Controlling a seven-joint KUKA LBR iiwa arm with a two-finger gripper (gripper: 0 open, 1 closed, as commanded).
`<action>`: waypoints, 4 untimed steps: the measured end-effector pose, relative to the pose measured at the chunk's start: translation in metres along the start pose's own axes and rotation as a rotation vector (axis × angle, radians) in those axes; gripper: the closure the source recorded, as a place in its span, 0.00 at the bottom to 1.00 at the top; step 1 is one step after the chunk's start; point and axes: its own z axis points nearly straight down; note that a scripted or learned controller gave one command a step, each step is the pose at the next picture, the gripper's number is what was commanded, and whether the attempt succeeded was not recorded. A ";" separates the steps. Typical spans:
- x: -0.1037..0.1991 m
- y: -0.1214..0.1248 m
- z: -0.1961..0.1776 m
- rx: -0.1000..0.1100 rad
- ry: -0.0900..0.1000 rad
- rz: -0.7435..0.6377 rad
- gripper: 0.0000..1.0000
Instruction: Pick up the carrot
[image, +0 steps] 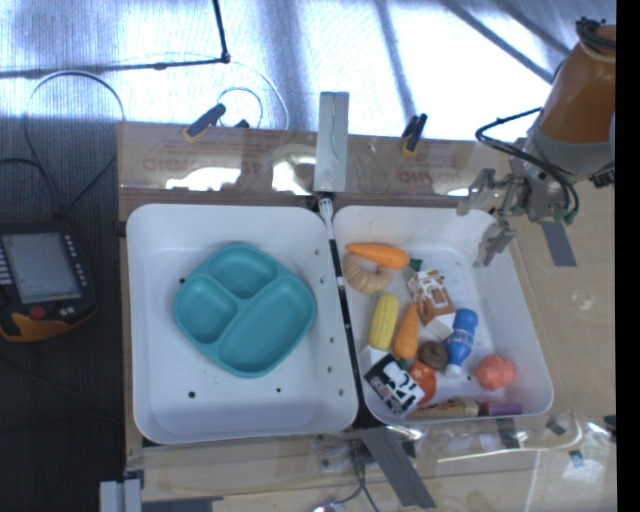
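The carrot, orange with a green tip at its right end, lies on its side near the far left of the right bin. It rests just above a tan ring-shaped bread piece. My gripper hangs over the right bin's far right corner, well to the right of the carrot and apart from it. Its two grey fingers point down and stand open, with nothing between them.
The right bin also holds a corn cob, an orange oblong piece, a small carton, a blue bottle, a peach ball and a black-and-white box. A teal divided plate lies in the left bin.
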 end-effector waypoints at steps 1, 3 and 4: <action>0.039 0.074 0.073 -0.002 0.007 0.364 0.00; 0.024 0.111 0.118 -0.005 -0.007 1.098 0.00; 0.023 0.111 0.103 -0.002 -0.010 1.095 1.00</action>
